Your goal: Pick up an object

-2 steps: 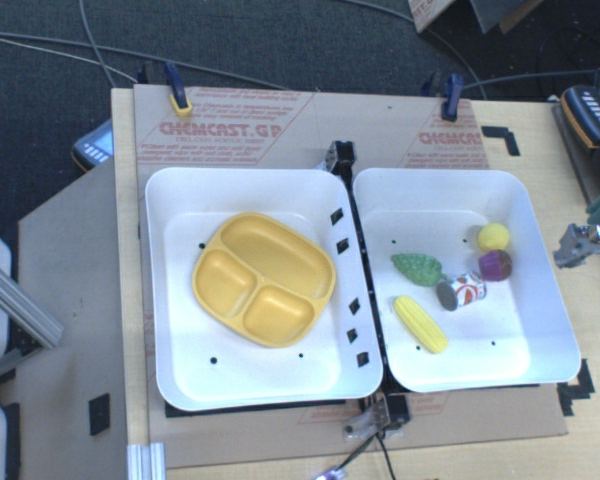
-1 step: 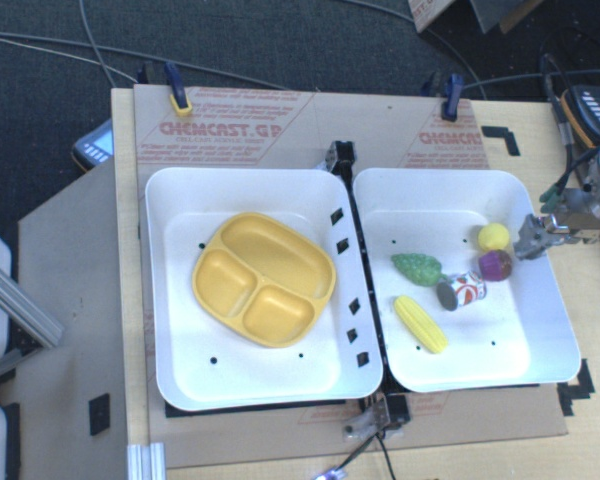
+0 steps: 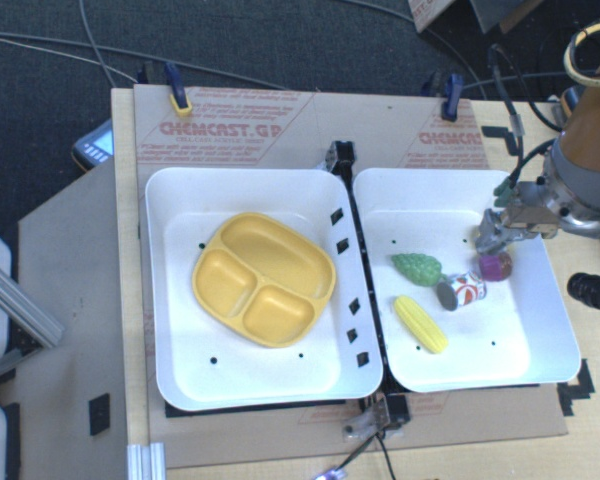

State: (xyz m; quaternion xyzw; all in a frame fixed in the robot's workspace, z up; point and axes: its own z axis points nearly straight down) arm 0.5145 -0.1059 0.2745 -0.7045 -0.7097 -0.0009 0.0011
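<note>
The right bin (image 3: 540, 353) holds a green leafy toy (image 3: 418, 267), a yellow corn cob (image 3: 421, 325), a small red-and-white can (image 3: 461, 292) lying on its side, and a purple object (image 3: 495, 265). My gripper (image 3: 492, 240) hangs over the right bin's far right part, directly above the purple object and partly covering it. The can lies just left and in front of the gripper. I cannot tell whether anything is between the fingers.
A yellow divided plate (image 3: 264, 278) lies in the left bin (image 3: 170, 268). A black divider (image 3: 352, 258) with clips runs between the bins. Blue clamps (image 3: 177, 89) hold the cardboard at the back. Cables trail behind the bench.
</note>
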